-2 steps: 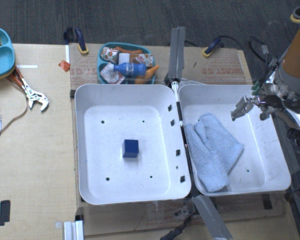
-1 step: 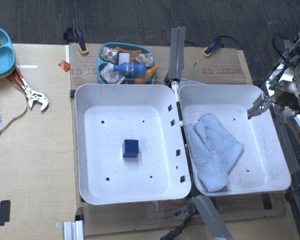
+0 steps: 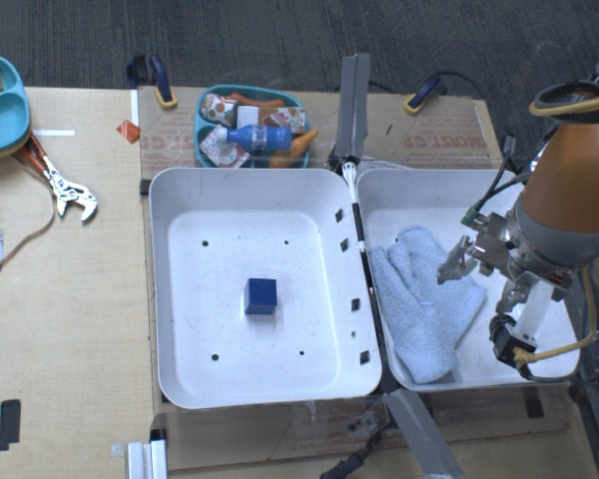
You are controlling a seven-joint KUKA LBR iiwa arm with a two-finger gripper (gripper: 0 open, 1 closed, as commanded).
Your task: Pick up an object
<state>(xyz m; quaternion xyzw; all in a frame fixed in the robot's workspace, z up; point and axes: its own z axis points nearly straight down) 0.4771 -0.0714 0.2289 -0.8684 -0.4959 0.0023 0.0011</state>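
Observation:
A small blue cube point(image 3: 262, 296) lies flat near the middle of the left white bin point(image 3: 180, 367). A crumpled light blue cloth point(image 3: 424, 307) fills the left half of the right white bin point(image 3: 379, 183). The grey arm with its orange band reaches in from the right, and my gripper point(image 3: 455, 265) hangs over the cloth's right edge, close above it. The arm's wrist hides the bin floor to the right of the cloth. Nothing shows in the gripper's hold.
Behind the left bin stands a blue bowl point(image 3: 252, 128) with several small items. On the bench to the left lie a wrench point(image 3: 70, 200) and a teal tray point(image 3: 0, 103). A grey bar point(image 3: 354, 88) rises between the bins' far corners.

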